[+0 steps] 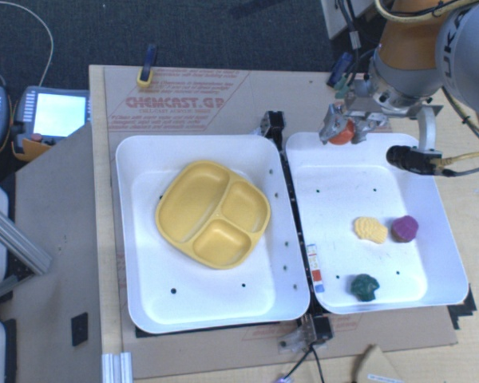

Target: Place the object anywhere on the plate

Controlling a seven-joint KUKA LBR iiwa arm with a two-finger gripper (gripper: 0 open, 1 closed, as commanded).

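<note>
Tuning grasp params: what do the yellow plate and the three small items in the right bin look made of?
Yellow plate: likely moulded plastic, smooth, soft sheen. Yellow piece, purple piece, green piece: probably plastic or rubber toy food, matte; the green one looks bumpy. Too small to be sure.

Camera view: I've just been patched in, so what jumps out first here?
The yellow divided plate sits alone in the left bin. The claw hangs over the right bin's far edge with an orange-red object between its fingers. A yellow piece, purple piece and green piece lie near that bin's front right.
</note>
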